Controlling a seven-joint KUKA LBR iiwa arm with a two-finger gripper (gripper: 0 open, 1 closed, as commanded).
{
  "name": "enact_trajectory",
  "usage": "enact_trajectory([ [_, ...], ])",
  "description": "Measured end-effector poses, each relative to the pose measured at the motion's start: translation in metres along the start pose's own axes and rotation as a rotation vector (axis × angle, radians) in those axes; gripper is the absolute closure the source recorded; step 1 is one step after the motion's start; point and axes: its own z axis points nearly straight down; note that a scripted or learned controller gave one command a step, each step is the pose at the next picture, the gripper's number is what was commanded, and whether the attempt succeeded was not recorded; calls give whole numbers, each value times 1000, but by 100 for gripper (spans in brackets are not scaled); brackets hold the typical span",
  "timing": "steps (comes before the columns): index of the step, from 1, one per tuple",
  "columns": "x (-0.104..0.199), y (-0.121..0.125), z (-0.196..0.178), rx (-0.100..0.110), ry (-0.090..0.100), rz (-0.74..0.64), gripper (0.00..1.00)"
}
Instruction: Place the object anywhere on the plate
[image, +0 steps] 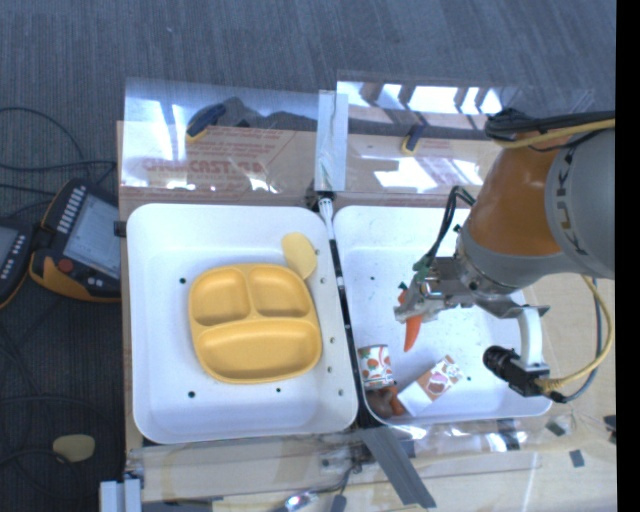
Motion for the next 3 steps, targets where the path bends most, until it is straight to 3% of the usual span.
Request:
enact_trajectory([
  [1, 77, -20, 40, 2, 4, -3, 100],
  [2, 157, 7, 28, 1, 2, -3, 100],
  [3, 157, 7, 28, 1, 2, -3, 0],
])
